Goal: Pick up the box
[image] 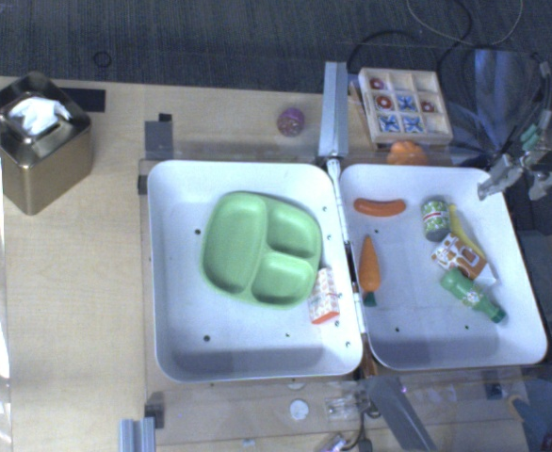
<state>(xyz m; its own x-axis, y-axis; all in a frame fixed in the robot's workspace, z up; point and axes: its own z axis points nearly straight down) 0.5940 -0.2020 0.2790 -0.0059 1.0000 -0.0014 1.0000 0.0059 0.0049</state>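
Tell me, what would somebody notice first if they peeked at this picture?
Probably the big green plate with its compartments, lying in the left bin, with a small box leaning at its lower right edge. Next, the right bin with its toy food: a sausage near the top, a carrot on its left side, and a green bottle on its right. The gripper sits at the right bin's upper right corner.

Small white-and-orange box (324,297) flat in left bin, beside green plate.
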